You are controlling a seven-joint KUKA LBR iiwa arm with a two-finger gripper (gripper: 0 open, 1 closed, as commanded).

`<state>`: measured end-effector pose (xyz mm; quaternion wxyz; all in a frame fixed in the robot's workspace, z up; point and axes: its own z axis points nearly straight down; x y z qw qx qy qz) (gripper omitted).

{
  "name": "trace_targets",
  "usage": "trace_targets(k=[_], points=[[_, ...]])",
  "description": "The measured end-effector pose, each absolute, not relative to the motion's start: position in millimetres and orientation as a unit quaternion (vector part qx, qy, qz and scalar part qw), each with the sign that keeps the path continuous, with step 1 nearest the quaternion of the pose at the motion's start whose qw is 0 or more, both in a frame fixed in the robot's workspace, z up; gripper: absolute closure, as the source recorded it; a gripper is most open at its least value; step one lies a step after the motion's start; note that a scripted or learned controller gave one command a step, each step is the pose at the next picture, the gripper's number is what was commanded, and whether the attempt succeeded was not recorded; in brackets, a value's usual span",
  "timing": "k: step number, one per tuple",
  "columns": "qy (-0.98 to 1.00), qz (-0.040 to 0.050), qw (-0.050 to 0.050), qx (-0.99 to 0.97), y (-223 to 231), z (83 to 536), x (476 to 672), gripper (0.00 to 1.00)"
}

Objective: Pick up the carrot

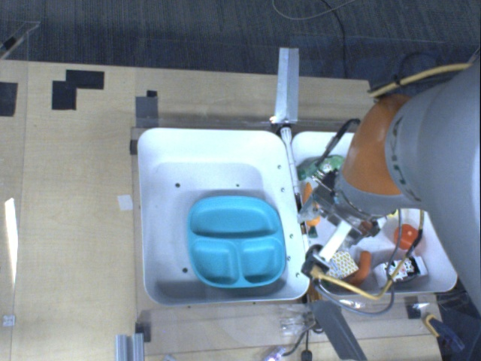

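The worktop (75, 201) is pale wood-coloured board. Black shapes (75, 87) mark its far left part near the far edge. Two shallow white bins sit on it side by side, touching along a shared rim. The left bin (161, 164) lies about mid-worktop; the right bin (443, 273) lies toward the right edge, partly hidden by the arm. A grey metal post (287, 81) stands at the far side where the bins meet.
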<state>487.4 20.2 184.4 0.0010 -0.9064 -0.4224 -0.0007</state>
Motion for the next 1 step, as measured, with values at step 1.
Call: trace_targets(k=[1], points=[[-0.427,-0.0006,0.0,-0.904,-41.0,184.2,548.4,0.0]])
